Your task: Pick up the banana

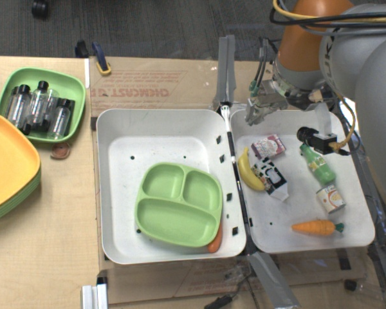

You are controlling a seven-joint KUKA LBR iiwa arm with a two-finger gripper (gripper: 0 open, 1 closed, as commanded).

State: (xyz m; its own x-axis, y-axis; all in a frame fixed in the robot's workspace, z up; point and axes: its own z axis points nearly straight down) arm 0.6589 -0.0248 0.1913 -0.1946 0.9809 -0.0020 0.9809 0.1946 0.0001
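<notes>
Two white bins (109, 172), one banana (248, 171), one carrot (315, 228)

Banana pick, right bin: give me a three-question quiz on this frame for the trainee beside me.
1. True or false: the banana lies in the same bin as the green divided plate.
2. Which item touches the banana? A) the carrot B) the black-and-white packet C) the green bottle
3. Fill in: the tool hangs over the right bin's ____ edge, near or far from the camera.

Key
1. False. The banana lies along the left wall of the right bin; the plate sits in the left bin.
2. B, at the banana's right side.
3. Far, up-frame of the banana, nothing between its fingers.
</notes>
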